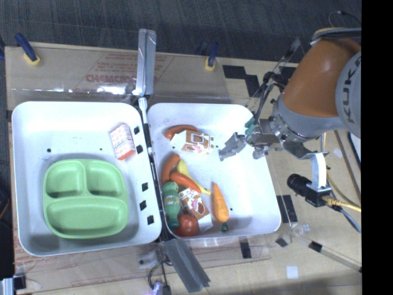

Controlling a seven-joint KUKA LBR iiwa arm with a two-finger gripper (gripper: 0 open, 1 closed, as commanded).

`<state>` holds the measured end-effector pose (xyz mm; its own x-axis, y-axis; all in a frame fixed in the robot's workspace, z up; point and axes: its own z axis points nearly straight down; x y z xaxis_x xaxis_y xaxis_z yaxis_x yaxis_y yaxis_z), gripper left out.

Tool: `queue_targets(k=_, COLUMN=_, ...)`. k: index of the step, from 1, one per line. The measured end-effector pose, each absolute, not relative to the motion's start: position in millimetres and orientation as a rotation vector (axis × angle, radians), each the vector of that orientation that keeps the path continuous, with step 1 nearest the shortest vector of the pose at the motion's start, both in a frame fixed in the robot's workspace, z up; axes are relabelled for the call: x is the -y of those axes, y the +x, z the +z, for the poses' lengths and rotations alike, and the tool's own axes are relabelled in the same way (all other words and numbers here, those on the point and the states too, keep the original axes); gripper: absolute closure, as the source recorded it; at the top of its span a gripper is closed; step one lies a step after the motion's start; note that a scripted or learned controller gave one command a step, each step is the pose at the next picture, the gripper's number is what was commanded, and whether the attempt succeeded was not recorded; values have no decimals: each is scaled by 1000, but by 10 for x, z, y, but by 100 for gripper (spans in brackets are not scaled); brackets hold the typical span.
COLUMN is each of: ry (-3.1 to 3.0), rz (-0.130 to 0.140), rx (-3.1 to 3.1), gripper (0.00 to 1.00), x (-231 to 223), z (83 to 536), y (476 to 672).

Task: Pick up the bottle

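The bottle [170, 198] looks like a small green one lying at the right bin's front left, wedged among toy food beside the divider. My gripper [246, 149] hangs over the right bin's [261, 189] middle right, well to the right of and behind the bottle. Its two fingers stand apart, open, and nothing sits between them. The grey arm with its orange band [319, 82] reaches in from the right.
Around the bottle lie a red tomato [188, 225], a printed carton [194, 204], carrots [219, 201] and a banana [184, 168]. A sausage [180, 129] and a white carton [198, 142] lie further back. The left bin holds a green divided plate [86, 196] and a small box [121, 141].
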<state>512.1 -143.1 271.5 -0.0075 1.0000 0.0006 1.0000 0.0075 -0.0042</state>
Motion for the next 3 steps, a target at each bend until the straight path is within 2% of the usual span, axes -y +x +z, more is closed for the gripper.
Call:
queue_targets(k=1, ry=-2469, rz=7, rx=1934, gripper=0, x=915, z=1679, y=4876)
queue_targets(k=2, ry=-2283, rz=-5, rx=2184, gripper=0, x=1015, z=966, y=4885)
queue_targets(k=3, ry=-2268, rz=-3, rx=2188, gripper=100, x=991, z=1049, y=4877)
